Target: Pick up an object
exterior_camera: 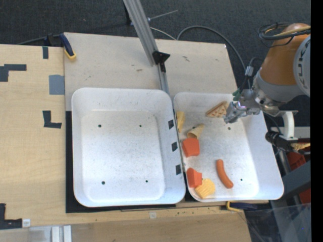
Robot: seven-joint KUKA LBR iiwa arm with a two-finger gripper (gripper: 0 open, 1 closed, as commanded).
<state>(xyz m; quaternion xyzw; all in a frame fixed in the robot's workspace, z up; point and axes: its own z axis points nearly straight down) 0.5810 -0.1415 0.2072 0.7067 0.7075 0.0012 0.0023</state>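
Here the tan wedge [217,110], nearest candidate for picking, lay at the upper middle of the right bin [262,185], just left of the gripper [233,113], whose grip state could not be told. A good pick would centre over it before descending. Counted: two bins, two orange blocks, one sausage [224,173].

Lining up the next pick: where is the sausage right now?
The sausage lies in the right bin, toward its near right corner, apart from the yellow ridged piece to its left.
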